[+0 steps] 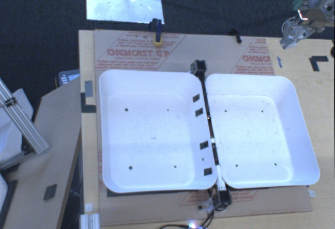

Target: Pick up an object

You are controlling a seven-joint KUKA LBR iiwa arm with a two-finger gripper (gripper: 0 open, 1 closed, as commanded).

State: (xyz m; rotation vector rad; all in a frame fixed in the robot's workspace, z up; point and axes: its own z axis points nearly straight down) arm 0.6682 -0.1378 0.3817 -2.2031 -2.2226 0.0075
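Bins (152, 79) side by side, fingers (291, 34) above bench corner

— What did the bench (89, 118) carry?

— A brown board (172, 47) printed with red lettering lay flat on it, and two shallow white bins sat on that board, side by side and touching along a black seam.

— Which was which?

— The left bin (107, 134) was squarer; the right bin (298, 118) sat just beside it.

— Anything else?

— A small yellow-and-blue clamp (156, 32) stood at the board's far edge.
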